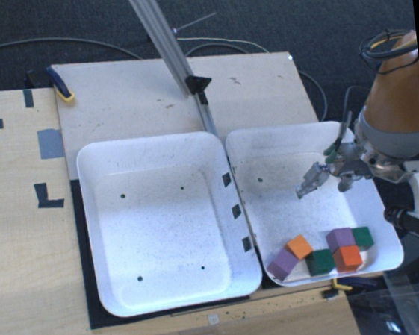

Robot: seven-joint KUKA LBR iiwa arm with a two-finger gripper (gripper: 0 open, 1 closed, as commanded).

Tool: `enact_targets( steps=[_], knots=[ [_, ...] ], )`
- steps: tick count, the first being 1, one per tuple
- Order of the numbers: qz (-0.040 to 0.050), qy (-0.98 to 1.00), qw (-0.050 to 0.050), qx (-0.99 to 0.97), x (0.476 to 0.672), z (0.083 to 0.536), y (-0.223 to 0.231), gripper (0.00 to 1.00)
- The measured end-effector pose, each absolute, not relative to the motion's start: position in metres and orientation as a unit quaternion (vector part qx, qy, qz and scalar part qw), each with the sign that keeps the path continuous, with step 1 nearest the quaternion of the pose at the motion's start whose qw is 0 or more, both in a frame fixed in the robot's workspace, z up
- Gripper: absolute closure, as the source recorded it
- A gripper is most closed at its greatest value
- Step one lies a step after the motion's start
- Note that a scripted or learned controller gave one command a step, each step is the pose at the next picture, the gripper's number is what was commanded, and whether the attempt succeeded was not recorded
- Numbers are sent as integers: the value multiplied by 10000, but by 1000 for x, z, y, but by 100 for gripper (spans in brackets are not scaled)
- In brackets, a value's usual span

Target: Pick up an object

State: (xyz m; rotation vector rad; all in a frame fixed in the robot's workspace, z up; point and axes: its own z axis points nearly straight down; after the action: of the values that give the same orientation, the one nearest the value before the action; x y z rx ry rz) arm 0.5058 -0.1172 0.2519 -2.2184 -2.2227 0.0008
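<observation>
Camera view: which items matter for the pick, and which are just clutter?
Job:
- gripper, over the right bin
- blocks at that bin's near edge: purple block, orange block, green block, second purple block, second orange block, second green block

Lying about:
- left bin
- clamp
- metal rail

Grey arm (pixel 387 143) with a broad orange band, black cables looped above, metallic claw (pixel 307 185).
</observation>
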Motion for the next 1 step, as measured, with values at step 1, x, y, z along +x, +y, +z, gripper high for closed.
enact_targets(
  steps=[1],
  knots=[
    [2,-7078,8,-7064,506,252,-117,0]
  ],
)
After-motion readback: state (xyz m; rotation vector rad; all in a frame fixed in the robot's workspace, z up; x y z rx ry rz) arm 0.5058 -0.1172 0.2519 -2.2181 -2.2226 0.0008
